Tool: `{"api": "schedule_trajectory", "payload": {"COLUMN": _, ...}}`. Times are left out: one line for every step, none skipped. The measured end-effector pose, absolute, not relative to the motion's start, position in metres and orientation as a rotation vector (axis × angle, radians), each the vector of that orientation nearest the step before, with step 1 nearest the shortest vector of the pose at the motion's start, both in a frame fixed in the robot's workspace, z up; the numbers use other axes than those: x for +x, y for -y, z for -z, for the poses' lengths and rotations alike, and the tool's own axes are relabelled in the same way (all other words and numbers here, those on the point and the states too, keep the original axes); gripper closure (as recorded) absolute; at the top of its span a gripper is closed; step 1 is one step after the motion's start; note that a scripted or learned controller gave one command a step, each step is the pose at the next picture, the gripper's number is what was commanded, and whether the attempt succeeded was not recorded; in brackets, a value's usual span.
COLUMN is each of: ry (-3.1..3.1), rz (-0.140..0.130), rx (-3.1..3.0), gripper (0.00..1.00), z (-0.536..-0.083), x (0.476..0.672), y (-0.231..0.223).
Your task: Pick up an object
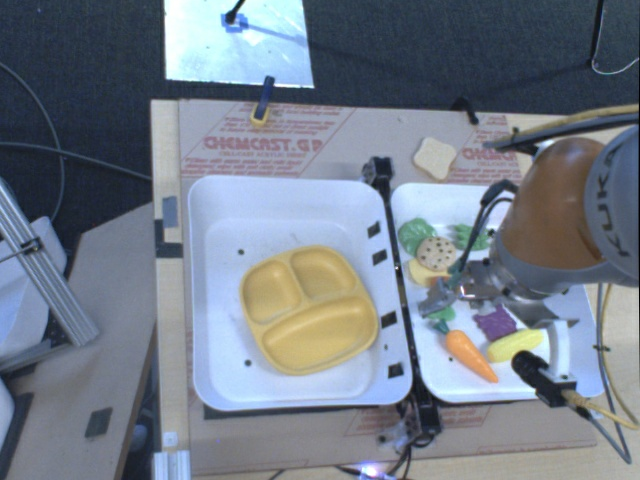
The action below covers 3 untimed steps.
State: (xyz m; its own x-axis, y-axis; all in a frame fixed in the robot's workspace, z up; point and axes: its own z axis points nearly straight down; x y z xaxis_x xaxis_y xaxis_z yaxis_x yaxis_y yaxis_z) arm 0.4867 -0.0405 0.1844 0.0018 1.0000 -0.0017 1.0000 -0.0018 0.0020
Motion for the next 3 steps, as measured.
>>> {"api": "schedule_trajectory", "payload": {"ry": -2.217, "rz": 0.009, "rx": 2.229, "gripper": 0.00, "z": -0.103, "x": 0.484, "y": 0.097}}
{"api": "schedule_trajectory", "payload": {"ry": -2.224, "rz": -0.008, "rx": 2.210, "gripper": 0.00, "z": -0.142, "x": 0.541, "y": 0.084}}
{"api": "schedule_trajectory", "payload": {"ry": -2.212, "rz": 0.003, "rx": 2.225, "gripper": 0.00, "z": -0.084, "x": 0.494, "y": 0.152}}
